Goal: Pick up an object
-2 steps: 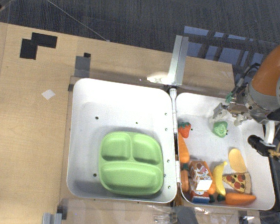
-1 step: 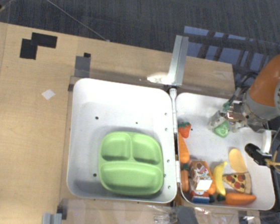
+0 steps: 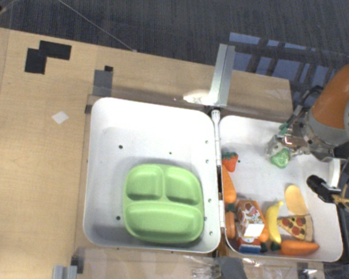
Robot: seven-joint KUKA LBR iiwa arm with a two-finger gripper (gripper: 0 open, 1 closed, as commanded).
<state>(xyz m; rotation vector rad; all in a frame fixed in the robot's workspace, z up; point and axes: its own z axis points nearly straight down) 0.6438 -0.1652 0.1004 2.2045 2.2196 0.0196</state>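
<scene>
The gripper [image 3: 285, 145] hangs low in the far part of the right bin [image 3: 251, 134], and a small green object [image 3: 280, 158] sits just under it, touching or almost touching the tips. I cannot tell if the jaws are apart or together, because the wrist covers them from this angle. The green object is perhaps a toy vegetable, though it is too small to name with confidence. I judge it light and stiff, with a smooth plastic skin that can slip, so a hold across its widest middle seems safest.

The bin floor is white, smooth and hard, so a piece may slide when it is pushed. Around the green object the floor is bare, which gives room to come down. The other toys lie crowded at the near end: a carrot [image 3: 228, 188], a banana [image 3: 272, 220], a pizza slice [image 3: 295, 226] and a small carton [image 3: 251, 225]. The left bin [image 3: 112, 134] holds a green divided plate [image 3: 164, 202]. Both bins rest on the wooden counter [image 3: 26, 168]
</scene>
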